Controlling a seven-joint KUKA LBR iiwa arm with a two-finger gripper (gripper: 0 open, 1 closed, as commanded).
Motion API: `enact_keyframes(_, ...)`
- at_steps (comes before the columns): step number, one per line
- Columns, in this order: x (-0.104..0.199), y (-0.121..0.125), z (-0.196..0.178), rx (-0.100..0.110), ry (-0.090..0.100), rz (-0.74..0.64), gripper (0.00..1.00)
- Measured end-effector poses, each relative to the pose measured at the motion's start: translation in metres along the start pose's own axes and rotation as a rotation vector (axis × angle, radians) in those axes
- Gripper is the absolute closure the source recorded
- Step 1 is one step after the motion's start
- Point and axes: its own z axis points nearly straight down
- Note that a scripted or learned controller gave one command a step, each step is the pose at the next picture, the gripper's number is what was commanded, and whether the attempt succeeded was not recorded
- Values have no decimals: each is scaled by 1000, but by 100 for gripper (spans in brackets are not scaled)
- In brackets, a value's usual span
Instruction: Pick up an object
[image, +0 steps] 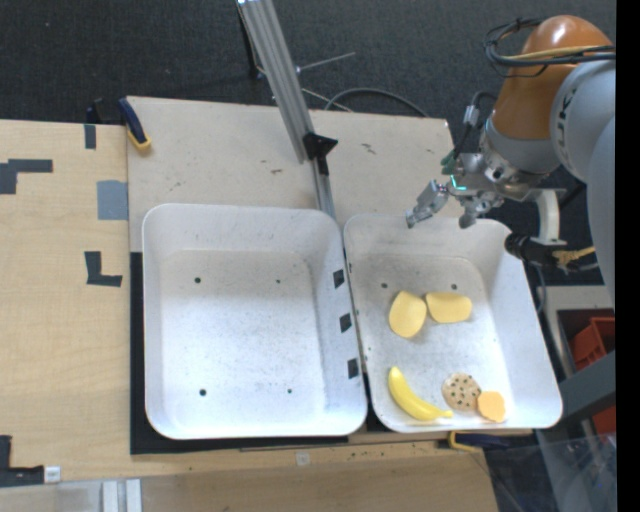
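Step in hand: approach. I read this as the stage before any grasp, since nothing is lifted and every candidate lies on the bin floor.

Gripper: held above the far rim of the right bin, carried by the grey arm with its orange band. The fingers are spread apart and released, with nothing between them.

Right bin: shallow white plastic, rounded corners, floor speckled with dark flecks. It holds all the task's things:
- Round yellow piece, flat, smooth, matte, mid-floor.
- Oblong yellow piece, similar finish, touching or just beside the round one; I cannot tell which.
- Banana, curved, glossy yellow, likely toy plastic, near the front wall.
- Cookie, round, tan with dark specks, just beside the banana's tip.
- Orange piece, small, rounded, smooth, touching or nearly touching the cookie.

Left bin: same white plastic and speckling.

Counter: pale board, lightly scuffed.

Next move, as I judge it: I would bring the gripper toward me over the two yellow pieces, the nearest targets, and descend with the fingers straddling one. Their flat, low profile calls for reaching close to the floor; the banana's thicker curve may offer the surer purchase.
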Motion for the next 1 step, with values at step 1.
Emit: enact_keyframes(1, 0, 1, -3, -5, -2, -2, 0)
